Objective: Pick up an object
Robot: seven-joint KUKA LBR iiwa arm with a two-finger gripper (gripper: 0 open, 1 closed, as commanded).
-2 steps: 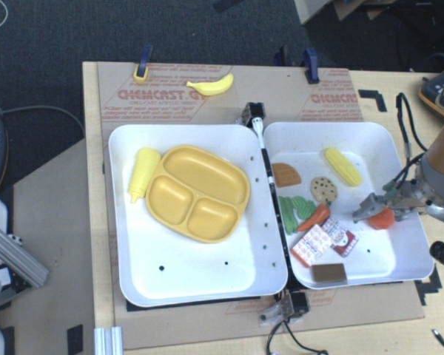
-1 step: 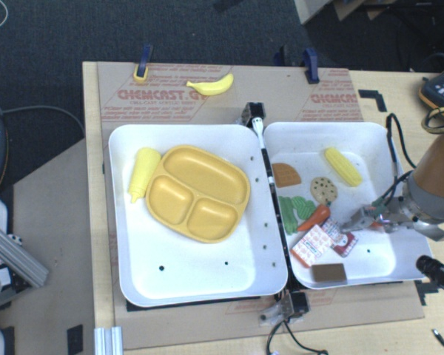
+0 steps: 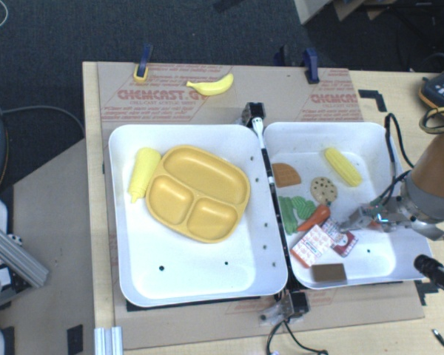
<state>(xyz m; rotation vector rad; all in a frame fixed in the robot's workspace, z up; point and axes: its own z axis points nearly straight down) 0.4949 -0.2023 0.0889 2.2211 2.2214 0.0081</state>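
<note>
The right bin [image 3: 370, 135] holds a yellow corn cob [image 3: 342, 166], a speckled cookie [image 3: 323, 189], a brown half-round piece [image 3: 286, 174], a green leafy item [image 3: 296, 208], an orange carrot [image 3: 314, 217], a red-and-white packet [image 3: 316, 245] and a brown block [image 3: 328, 273]. My gripper [image 3: 353, 222] reaches in from the right, low over the bin. It sits just right of the carrot and above the packet's right end. Nothing is visibly lifted.
In the left bin [image 3: 185, 272] lie a yellow divided plate [image 3: 198, 193] and a yellow bottle [image 3: 143, 173] beside it. A toy banana [image 3: 211, 86] rests on the cardboard behind the bins. Blue clamps [image 3: 309, 63] stand at the bench's back edge.
</note>
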